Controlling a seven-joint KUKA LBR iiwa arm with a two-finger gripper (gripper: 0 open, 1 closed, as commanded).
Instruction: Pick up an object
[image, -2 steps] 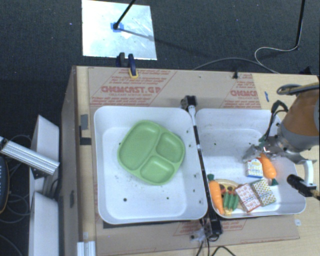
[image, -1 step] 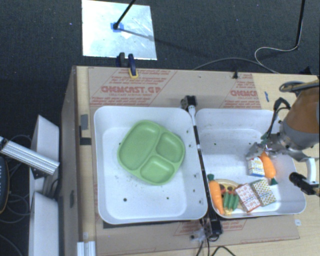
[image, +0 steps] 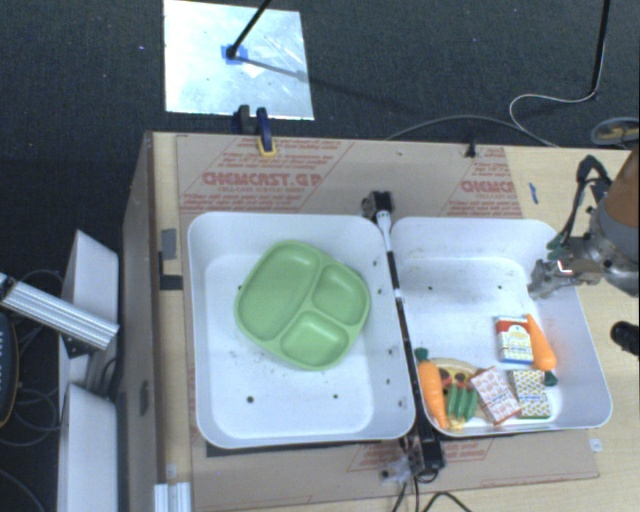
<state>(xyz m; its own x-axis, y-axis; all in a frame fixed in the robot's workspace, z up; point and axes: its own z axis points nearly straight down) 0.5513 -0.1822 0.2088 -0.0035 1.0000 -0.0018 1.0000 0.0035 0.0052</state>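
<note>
Two white bins (image: 300, 425) are seen | one green plate (image: 303, 304) left | two carrots (image: 541, 345) lower right | gripper (image: 545, 276) right edge, open or closed cannot be told.

One fixed camera looks down at a slant from above, set fairly far back, perhaps beyond the bench's (image: 330, 165) near edge; both white bins (image: 215, 300) fit within its frame.

Counter (image: 300, 165) topped with printed cardboard sheet. Two shallow white bins side by side on it, touching: left bin (image: 215, 300), right bin (image: 470, 250). Clamp (image: 262, 130) at back edge.
</note>
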